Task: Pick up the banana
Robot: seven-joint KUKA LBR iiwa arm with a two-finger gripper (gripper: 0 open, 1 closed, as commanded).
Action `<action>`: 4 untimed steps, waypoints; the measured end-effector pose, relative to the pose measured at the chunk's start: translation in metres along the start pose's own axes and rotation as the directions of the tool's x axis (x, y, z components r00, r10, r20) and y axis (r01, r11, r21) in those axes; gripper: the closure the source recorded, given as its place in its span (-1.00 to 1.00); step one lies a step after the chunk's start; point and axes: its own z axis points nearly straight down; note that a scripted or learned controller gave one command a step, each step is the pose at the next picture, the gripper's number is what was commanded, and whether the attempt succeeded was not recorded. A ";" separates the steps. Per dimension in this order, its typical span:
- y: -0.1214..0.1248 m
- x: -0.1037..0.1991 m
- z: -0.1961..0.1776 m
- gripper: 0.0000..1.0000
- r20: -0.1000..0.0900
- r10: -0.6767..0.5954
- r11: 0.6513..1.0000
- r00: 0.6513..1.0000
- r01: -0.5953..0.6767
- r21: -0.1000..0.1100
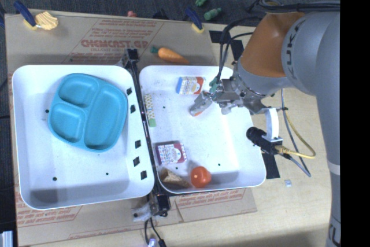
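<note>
My gripper (202, 104) hangs low over the upper middle of the right bin (243, 150), just below and to the right of a small white and orange carton (189, 85). A small reddish spot shows at its tip, and I cannot tell what that is. No shape in either bin reads clearly as a banana. A pale yellow lump (47, 21) lies on the cardboard beyond the left bin's far left corner, well away from the gripper.
The right bin also holds a pale patterned strip (150, 109) by its left wall, a red and white packet (170, 153), a tomato (200, 176) and a brown lump (173, 178). A blue divided plate (88, 111) sits in the left bin (34, 176). A carrot (171, 55) lies outside.
</note>
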 end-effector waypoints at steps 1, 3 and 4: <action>-0.073 0.030 0.111 -1.00 0.000 -0.048 0.999 0.999 0.048 -0.007; 0.020 0.041 0.109 -1.00 0.008 -0.367 0.930 0.930 0.367 -0.009; 0.021 0.042 0.099 1.00 0.008 -0.370 0.929 0.929 0.371 -0.010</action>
